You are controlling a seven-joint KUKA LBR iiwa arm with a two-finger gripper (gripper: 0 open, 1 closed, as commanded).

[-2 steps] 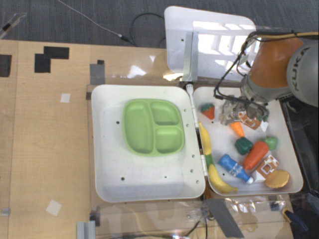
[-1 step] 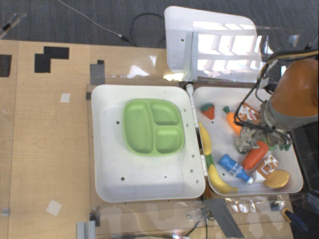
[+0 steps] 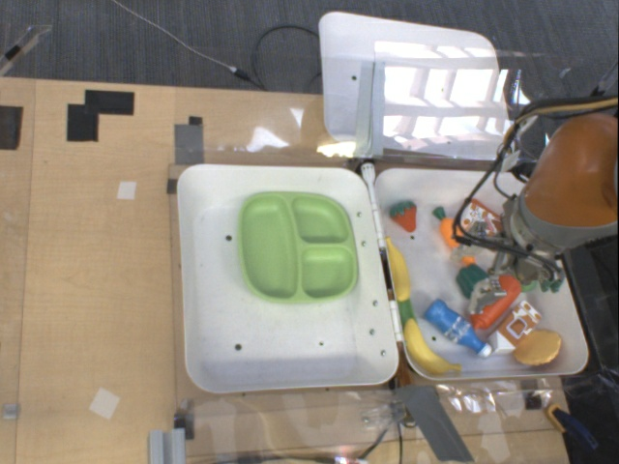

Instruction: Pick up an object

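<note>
1. Since the claw point(image 3: 500, 283) sits low in the right bin point(image 3: 580, 356), amid a tight cluster, the main risk is a multi-item pinch or a miss. Whether it's released or clenched: can't tell, arm point(image 3: 571, 177) and cables block the view.
2. Nearest candidates: orange-red carrot-like toy point(image 3: 495, 307) just under the claw, dark green piece point(image 3: 471, 279) beside it, blue bottle point(image 3: 455, 325) touching that group. Crowding means one tip could land on a neighbour and skid off.
3. Carrot-like toy is tapered and lies at a slant; prob. squirts out if pinched near the thin end.
4. Printed box point(image 3: 520, 322) and round tan item point(image 3: 538, 348) sit close by; a lift could drag or flip them.
5. Bananas point(image 3: 426, 351) hug the wall between the bins, well off the claw; strawberry point(image 3: 403, 217) also apart, so less at risk.
6. Left bin point(image 3: 208, 356) holds a green divided plate point(image 3: 297, 246); not involved.
7. No item visibly betw. the tips, so I'd judge the grasp unconfirmed.
</note>
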